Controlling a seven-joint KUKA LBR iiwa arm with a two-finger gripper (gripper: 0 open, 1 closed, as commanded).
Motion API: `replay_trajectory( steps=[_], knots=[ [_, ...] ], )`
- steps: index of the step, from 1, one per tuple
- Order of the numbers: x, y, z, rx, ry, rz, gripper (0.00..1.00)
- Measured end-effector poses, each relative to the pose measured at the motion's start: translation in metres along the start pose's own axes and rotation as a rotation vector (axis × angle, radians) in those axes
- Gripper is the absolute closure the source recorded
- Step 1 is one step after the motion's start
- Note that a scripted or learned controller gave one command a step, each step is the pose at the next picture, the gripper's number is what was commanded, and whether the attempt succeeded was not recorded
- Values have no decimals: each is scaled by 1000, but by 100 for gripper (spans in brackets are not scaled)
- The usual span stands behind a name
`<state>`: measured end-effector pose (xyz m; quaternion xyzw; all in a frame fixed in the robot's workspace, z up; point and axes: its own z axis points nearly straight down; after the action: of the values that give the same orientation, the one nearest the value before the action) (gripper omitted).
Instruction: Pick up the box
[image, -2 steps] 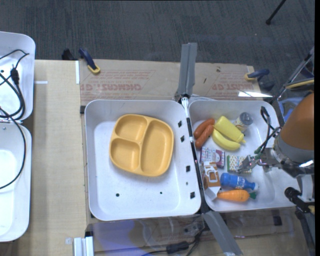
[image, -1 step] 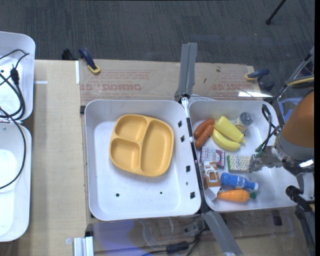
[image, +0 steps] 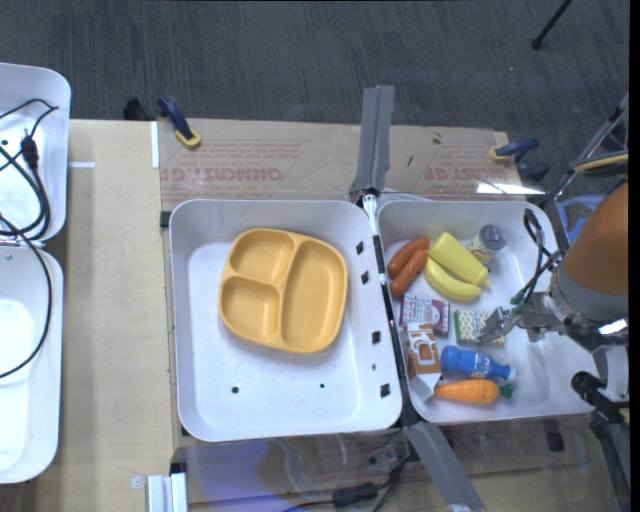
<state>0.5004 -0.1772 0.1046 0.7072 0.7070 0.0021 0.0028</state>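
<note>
The box (image: 422, 330) lies flat in the right bin (image: 530, 402), hard against its left wall, about midway between the far and near rims — a small carton with a white and dark red printed face, and what looks like a second panel or second small carton just nearer, at the same wall. Far of it lie two orange-red sausage-like toys (image: 407, 264); to the right of those sit a yellow banana (image: 452, 282) and a yellow block-like piece (image: 458, 254). Just right of the box is a small green-and-white packet (image: 470, 326), and nearer lie a blue bottle (image: 474, 363) and an orange carrot (image: 468, 392), the carrot almost touching the near rim.

The gripper (image: 503, 320) hangs low at the packet's right edge, right of the box and not on it. Its fingers are too small and too tangled with cable to read, so I cannot tell how wide they stand; nothing is seen held between them.

To do this step well, the arm should shift left past the packet and come down over the box's middle, fingers set across its shorter span. The bin wall is the risk — a finger on that side may strike the rim or slide off the flat face.

The left bin (image: 200, 380) holds a yellow divided plate (image: 284, 290).
</note>
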Motion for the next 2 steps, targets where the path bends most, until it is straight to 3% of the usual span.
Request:
replay_trajectory(
  steps=[1, 2],
  knots=[
    [33, -23, 14, 9, 2, -102, 0],
    [32, -23, 5, 7, 1, -98, 100]
  ],
)
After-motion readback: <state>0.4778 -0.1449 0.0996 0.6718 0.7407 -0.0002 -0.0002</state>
